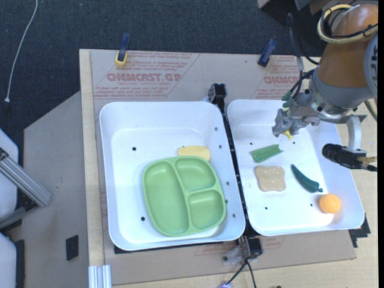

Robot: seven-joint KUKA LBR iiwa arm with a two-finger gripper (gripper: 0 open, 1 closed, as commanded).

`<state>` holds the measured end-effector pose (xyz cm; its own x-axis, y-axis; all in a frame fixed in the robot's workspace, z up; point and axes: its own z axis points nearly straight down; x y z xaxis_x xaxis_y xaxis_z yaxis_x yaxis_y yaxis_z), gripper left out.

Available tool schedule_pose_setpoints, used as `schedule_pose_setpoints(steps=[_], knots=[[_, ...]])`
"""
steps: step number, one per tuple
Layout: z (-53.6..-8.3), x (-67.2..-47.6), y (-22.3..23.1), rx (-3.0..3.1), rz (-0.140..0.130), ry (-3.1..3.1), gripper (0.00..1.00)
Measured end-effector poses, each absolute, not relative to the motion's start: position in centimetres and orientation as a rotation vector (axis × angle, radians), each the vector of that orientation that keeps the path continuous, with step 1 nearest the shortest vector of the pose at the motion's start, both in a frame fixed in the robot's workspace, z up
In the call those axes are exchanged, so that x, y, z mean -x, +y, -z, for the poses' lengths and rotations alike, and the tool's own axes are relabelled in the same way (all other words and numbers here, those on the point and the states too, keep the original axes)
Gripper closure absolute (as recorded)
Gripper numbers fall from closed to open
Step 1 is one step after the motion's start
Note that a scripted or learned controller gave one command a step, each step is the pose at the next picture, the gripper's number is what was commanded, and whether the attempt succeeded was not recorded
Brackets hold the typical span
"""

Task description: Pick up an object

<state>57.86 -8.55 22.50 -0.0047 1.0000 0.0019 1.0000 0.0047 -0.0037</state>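
End effector (290, 126), whose grip state I cannot tell, hovers in the right bin (240, 161) just above the green pod (266, 153), so closing off-centre could, I judge, nudge that slim piece aside, not lift it.

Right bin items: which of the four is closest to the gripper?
The light green flat strip, just below the gripper. The beige bread-like slab, dark green curved pod and orange ball lie farther toward the bin's near edge.

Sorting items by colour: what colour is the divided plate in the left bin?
Light green; the divided plate shows clearly in the camera view.
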Motion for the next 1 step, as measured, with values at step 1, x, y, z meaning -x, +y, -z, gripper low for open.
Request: schedule_pose_setpoints(steps=[1], knots=[[-21.46, -58.28, -2.98, 2.212, -0.002, -2.225, 1.0]])
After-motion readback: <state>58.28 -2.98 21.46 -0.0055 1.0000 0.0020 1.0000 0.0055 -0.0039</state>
